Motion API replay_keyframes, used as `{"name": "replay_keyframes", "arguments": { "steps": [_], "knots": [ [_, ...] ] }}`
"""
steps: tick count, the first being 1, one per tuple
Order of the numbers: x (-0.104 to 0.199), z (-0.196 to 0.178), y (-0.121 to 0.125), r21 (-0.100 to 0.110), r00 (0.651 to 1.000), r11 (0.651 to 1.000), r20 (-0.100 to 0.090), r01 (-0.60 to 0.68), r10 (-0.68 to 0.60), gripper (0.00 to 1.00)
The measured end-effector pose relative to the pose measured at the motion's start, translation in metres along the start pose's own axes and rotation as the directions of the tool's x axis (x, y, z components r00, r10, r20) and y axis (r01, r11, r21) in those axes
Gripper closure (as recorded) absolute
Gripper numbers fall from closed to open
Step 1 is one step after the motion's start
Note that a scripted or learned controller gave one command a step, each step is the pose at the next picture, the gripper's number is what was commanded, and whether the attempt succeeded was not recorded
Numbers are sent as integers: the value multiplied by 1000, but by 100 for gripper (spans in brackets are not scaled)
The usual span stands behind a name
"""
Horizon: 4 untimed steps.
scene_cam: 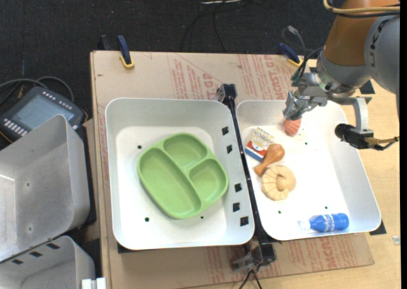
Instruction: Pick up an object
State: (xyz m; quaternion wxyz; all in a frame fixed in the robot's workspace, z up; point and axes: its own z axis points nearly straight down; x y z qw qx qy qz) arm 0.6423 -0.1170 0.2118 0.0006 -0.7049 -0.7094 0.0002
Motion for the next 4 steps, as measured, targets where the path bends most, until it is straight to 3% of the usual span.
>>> {"name": "replay_keyframes", "arguments": {
  "steps": [1,4],
  "knots": [
    [57,-10,7,-3,1000,1000,-1,2,-2,100],
    [210,7,-4,0,1000,1000,0,0,0,100]
  ]
}}
